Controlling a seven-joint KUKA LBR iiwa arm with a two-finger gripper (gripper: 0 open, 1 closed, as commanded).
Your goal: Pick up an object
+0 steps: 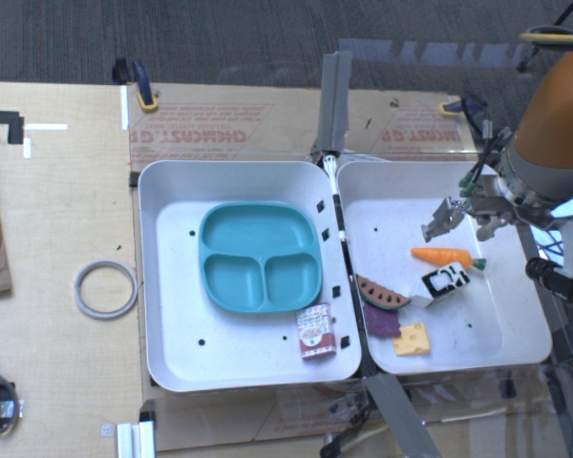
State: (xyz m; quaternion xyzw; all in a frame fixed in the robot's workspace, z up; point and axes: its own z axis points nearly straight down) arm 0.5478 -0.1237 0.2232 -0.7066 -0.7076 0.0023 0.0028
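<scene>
While the gripper (451,219) is hovering over the right bin (516,343) with fingers spread and holding nothing, the carrot (442,255) is lying just below it, beside the black-and-white block (445,281) and watermelon slice (382,295).

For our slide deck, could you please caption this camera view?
Gripper hovering above a toy carrot in the right bin; teal divided plate in the left bin.

We look down from one fixed camera above the bench, tilted at a slant, far enough back to take in both bins: the left bin (158,284) near the middle of our frame, the right bin (516,337) beside it. The arm (554,122) enters from our right edge.
</scene>
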